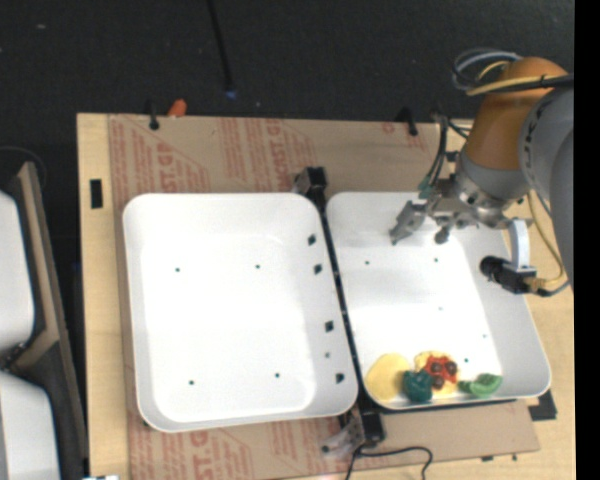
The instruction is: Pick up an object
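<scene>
The gripper (420, 228) was seen above the far part of the right bin (410, 308), near its upper edge, with its two fingers (401, 225) spread apart and nothing held between them. The grey arm (500, 148), with its orange band, was seen reaching in from the right. The objects were found well apart from the gripper, clustered in the near corner of the right bin: a pale yellow round piece (384, 376), a teal object (417, 386) just beside it, a red and orange object (440, 367) touching the teal one, and a small green object (485, 382) at the right. The left bin (230, 308) was seen beside the right one.
</scene>
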`<act>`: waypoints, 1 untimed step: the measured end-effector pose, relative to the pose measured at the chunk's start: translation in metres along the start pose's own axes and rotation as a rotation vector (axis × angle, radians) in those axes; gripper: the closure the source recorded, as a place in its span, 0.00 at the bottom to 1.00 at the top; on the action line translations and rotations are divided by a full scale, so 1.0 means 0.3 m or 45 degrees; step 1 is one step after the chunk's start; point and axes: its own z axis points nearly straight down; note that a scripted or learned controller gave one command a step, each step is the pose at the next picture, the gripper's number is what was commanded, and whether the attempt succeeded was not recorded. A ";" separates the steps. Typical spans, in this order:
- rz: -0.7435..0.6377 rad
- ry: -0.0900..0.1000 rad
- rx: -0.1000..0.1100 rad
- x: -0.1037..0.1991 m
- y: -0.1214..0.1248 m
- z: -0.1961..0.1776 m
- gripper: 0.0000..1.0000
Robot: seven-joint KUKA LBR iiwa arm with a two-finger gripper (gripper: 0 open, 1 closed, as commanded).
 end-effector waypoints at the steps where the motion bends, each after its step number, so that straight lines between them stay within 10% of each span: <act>1: 0.000 -0.001 -0.007 -0.003 0.004 -0.045 1.00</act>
